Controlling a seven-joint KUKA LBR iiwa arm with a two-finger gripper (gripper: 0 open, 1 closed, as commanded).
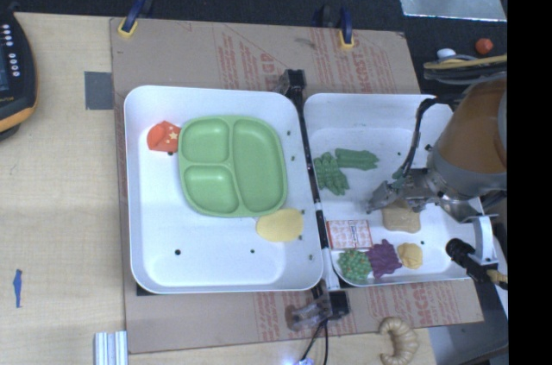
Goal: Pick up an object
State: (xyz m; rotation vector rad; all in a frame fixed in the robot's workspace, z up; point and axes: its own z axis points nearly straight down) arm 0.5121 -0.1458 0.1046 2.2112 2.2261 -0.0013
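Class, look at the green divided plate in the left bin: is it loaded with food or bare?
Bare. All three compartments of the green plate show plain green; the yellow item and red item lie beside it.

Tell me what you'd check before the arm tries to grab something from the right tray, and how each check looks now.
1. Gripper over the right bin: ok.
2. Something within reach: ok, a tan piece lies right beside it.
3. Fingers open enough to grasp: cannot tell.
4. Already holding something: cannot tell.
5. Room around the target: not ok; red-and-white card, purple grapes and small yellow piece crowd close.
6. Green beans apart from the arm's path: ok.
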